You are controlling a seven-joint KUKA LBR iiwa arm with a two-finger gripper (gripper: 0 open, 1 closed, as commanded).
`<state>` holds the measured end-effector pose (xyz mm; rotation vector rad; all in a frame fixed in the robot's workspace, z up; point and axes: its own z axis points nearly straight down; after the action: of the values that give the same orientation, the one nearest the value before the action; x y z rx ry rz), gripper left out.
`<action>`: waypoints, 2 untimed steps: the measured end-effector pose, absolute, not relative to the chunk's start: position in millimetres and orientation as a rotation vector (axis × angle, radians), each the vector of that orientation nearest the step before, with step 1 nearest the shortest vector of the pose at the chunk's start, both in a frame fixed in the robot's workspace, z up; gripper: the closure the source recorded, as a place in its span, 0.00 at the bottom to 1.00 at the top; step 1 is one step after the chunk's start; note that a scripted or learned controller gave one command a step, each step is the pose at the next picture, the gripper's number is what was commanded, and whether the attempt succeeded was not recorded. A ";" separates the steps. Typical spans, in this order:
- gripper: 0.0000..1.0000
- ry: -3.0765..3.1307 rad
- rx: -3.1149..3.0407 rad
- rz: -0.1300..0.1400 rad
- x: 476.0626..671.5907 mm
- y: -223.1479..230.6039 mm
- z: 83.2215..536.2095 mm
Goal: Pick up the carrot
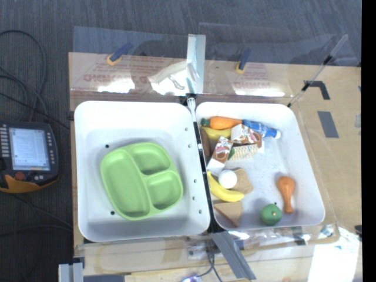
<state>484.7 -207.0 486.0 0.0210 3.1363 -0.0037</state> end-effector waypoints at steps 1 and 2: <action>1.00 3.112 -0.403 -0.004 485.2 -223.5 484.9; 1.00 3.106 -0.401 -0.008 486.9 -223.1 495.8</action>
<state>486.9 -223.1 495.8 -0.4014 3.1056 -0.0077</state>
